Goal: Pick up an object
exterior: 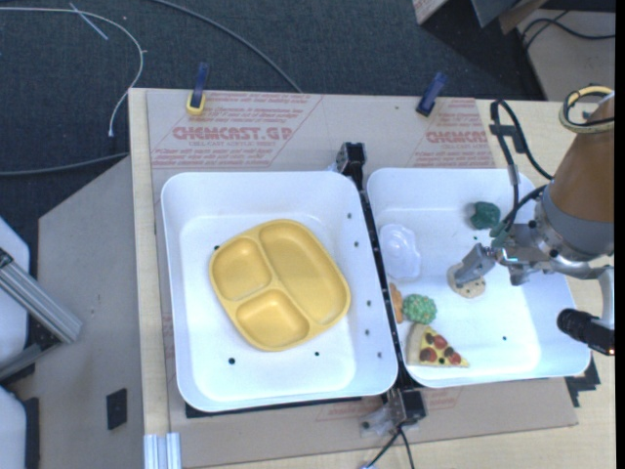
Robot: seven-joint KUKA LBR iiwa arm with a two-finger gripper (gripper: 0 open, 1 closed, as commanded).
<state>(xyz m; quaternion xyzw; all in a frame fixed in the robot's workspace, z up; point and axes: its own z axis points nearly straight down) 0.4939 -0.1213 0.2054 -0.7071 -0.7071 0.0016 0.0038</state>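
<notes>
Tan cookie in the right bin sits under the claw, whose closure I cannot tell; judging by that, nothing is lifted yet.

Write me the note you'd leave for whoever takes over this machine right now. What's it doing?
Claw: low in the right bin, over a small tan cookie. Whether it is open or shut cannot be told, so count nothing as held.
Also in the right bin: pizza slice, broccoli, a dark green piece, a clear cup, and an orange sliver by the left wall.
Left bin: a yellow divided plate.
Done: arm is in place at the cookie.
Left: get a firm grip and lift one thing.
</notes>
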